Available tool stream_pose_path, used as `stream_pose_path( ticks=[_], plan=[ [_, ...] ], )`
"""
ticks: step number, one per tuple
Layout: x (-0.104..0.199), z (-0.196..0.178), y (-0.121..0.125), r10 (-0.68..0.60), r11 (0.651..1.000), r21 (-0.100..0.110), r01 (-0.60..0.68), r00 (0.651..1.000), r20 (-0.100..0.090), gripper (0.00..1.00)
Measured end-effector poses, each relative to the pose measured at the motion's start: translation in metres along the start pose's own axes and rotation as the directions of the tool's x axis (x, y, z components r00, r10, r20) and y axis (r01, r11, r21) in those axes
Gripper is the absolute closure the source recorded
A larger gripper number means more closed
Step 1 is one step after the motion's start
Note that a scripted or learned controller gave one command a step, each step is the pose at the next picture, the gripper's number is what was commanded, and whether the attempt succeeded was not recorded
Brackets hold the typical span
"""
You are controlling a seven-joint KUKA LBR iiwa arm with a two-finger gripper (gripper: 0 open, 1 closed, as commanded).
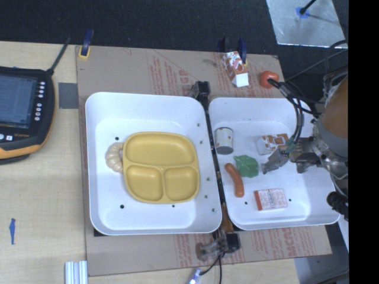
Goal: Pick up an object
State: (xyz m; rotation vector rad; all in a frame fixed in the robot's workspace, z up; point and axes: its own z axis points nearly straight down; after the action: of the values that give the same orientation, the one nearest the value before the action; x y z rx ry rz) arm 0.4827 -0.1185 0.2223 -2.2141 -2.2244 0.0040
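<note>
Right bin (296, 218) at centre-right holds a can (224, 140), green piece (247, 165), sausage (235, 179) and red packet (270, 199); gripper (288, 157) hovers beside, jaws spread, empty; yellow tray (160, 165) fills left bin (100, 206); cardboard (148, 70) underneath.

Even overhead light, soft shadows, slightly blurry throughout.

The arm (331, 123) gets chopped off at the right edge, so you mostly see wrist and cables. The pale thing (113, 156) in the left bin (100, 212) is half tucked under the yellow tray (161, 166), can't tell what it is. The carton (273, 142) is partly behind the gripper (273, 163). Print on the packet (271, 199) is too small to read.
</note>
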Motion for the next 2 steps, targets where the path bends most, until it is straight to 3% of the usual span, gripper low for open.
stream_pose_path(
  ticks=[1, 2],
  plan=[
    [0.033, 0.031, 0.032, -0.002, 1.0, 0.001, 0.002, 1.0, 0.001, 0.0],
    [-0.011, 0.115, 0.09, 0.0, 1.0, 0.001, 0.0, 1.0, 0.002, 0.0]
  ],
)
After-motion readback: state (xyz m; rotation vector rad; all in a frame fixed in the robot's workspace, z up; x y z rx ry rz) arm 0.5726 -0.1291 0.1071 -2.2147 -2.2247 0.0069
